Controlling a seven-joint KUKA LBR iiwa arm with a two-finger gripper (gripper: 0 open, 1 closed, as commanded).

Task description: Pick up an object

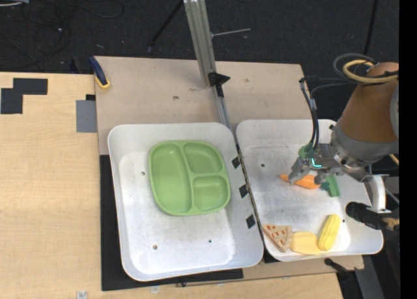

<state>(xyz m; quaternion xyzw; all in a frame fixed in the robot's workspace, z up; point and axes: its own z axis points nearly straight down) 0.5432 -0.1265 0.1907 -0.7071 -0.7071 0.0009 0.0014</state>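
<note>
Camera view: dark floor with cables behind tan bench (pixel 260 83). Two white bins side by side. Left bin (pixel 130 226): green divided plate (pixel 189 177), three compartments. Right bin (pixel 273 148): gripper (pixel 315 172) low over orange carrot-like toy (pixel 303 181), green piece beside it; grip state cannot be told. Near front edge: waffle-pattern wedge (pixel 277 234), pale yellow piece (pixel 303 243), yellow corn cob (pixel 329 232). No legible writing.
</note>
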